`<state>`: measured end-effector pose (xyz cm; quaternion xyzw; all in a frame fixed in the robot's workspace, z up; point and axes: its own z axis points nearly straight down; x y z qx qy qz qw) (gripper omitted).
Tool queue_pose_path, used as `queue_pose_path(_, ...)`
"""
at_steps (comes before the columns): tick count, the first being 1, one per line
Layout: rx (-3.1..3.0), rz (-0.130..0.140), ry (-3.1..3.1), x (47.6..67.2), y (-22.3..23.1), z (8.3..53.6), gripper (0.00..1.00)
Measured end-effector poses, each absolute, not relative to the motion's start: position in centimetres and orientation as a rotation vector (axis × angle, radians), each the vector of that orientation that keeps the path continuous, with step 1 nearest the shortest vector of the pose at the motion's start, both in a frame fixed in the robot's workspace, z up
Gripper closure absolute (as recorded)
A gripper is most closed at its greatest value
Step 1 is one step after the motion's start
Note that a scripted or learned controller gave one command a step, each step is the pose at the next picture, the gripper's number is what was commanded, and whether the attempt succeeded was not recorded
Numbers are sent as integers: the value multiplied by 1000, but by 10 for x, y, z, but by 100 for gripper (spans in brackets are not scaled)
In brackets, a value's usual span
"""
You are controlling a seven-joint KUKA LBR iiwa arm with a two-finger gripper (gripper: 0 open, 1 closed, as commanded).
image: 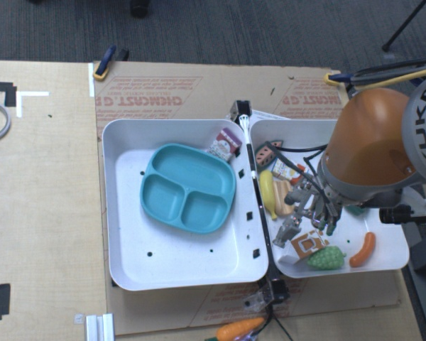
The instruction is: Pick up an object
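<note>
My pincer (303, 222) hangs over the right bin (394, 258), its grip hard to make out, above one banana (268, 192), one orange sausage (363, 249) and one green toy (326, 258), while one teal plate (188, 188) lies in the left bin (128, 261).

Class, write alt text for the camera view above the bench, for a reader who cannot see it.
A grey robot arm with an orange band reaches from the right, its hand low over toys in the right white bin: a banana, a green lumpy toy and an orange sausage-shaped toy. The left white bin holds a teal divided plate and a small packet.
</note>
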<state>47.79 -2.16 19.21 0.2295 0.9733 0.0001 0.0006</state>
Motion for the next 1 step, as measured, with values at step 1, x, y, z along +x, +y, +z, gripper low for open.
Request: queue_pose_path(1, 378, 1, 3115, 575, -12, 192, 0)
